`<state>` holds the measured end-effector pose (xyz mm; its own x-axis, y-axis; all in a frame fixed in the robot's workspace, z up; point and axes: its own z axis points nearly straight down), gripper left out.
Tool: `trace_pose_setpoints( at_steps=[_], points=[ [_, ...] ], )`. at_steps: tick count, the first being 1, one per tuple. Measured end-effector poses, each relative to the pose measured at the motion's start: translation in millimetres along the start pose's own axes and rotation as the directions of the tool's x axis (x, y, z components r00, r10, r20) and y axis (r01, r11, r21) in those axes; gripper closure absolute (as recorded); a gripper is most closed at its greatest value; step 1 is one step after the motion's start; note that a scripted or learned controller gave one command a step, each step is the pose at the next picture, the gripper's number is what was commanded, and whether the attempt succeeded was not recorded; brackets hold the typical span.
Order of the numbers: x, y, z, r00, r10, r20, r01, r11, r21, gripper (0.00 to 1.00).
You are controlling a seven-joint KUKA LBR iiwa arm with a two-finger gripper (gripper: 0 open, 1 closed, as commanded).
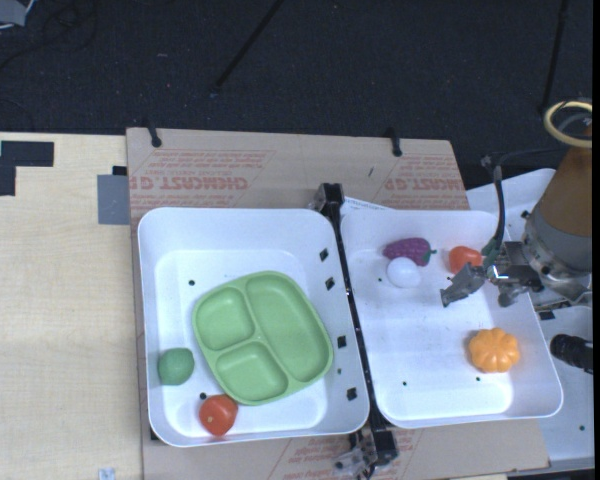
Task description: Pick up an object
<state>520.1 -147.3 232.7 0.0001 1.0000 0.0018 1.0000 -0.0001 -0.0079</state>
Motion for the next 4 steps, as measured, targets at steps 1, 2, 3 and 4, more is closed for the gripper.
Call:
trace_pose_setpoints(
  at_steps=[1,2,3,4],
  points=[
    [2.4,-1.5,64.6,1.0,0.0,-0.001,0.0,1.0,0.001,0.0],
    [9.7,-9.7,122.5,1.0,0.0,-0.001,0.0,1.0,0.0,0.0],
    [7.9,-9.2,109.8,1.0,0.007,-0.001,-0.007,1.0,-0.001,1.0],
    [11.5,-10.5,67.2,1.0,-0.001,0.001,0.001,1.0,-0.008,1.0]
  ],
)
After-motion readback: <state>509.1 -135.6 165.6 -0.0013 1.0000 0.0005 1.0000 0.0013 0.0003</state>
